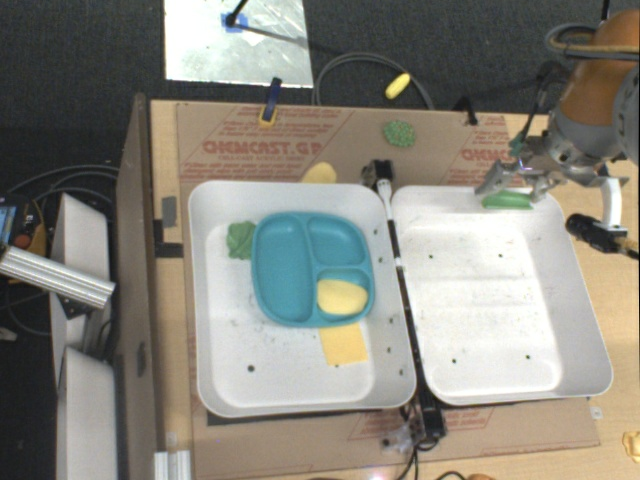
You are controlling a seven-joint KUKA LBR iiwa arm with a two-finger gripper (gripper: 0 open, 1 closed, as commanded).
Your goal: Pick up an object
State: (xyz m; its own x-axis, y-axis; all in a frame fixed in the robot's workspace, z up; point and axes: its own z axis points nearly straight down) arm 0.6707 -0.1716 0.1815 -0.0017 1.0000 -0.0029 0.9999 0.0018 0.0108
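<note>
Two shallow white bins side by side on the tabletop [160, 268]: left bin [215, 298] and right bin [500, 308], touching along a central seam. In the left bin, a blue divided plate [290, 268], with a yellow rounded piece [342, 296] resting in its lower right compartment. Just below the plate, touching its edge, a flat yellow square [345, 345] on the bin floor. At the plate's upper left, a small green leafy piece [240, 239], partly tucked against the rim. At the upper right of the view, the grey arm with its orange band [600, 83], and below it the end effector [520, 188], hanging over the far rim of the right bin. Directly under it, a green elongated object [508, 200] lying at the bin's top edge; fingers seen splayed to either side, apparently spread, with the green object just beneath rather than clearly pinched between them. Behind the bins, on brown cardboard [250, 143], a small green round thing [400, 133] and a pale yellow shape [320, 174] at the left bin's far rim. Farther back on the dark floor, a yellow item [398, 86] beside a looped cable.
</note>
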